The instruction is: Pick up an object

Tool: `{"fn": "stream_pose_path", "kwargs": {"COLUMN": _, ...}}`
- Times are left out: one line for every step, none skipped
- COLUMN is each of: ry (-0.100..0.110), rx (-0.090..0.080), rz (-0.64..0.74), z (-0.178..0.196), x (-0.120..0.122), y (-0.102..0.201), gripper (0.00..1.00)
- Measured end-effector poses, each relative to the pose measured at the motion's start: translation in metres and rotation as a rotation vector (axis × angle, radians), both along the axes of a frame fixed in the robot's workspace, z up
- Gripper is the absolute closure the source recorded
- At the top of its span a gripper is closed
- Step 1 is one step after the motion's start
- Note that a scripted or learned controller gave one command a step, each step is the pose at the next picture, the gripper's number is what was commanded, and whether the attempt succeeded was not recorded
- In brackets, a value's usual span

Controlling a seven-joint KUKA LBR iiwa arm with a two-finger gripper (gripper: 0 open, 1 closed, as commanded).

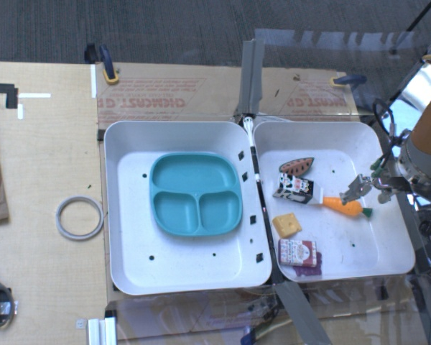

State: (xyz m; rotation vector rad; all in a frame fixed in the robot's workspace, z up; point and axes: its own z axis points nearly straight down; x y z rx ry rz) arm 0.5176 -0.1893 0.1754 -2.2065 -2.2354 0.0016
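Metal gripper [360,187], fingers slightly parted and holding nothing, poised over the right end of the orange carrot [343,206] in the right bin [323,136]. Good practice: centre on the carrot's body, descend fully, close across its width.

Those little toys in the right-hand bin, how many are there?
5. A brown slice at the back, a black-and-white carton below it, an orange carrot to their right beside the hand, a yellow cracker, and a red packet nearest the front.
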Motion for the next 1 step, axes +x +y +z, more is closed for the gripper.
{"fn": "stream_pose_path", "kwargs": {"ry": 0.001, "rx": 0.001, "rz": -0.098, "z": -0.0843, "x": 0.0298, "y": 0.0199, "gripper": 0.0}}
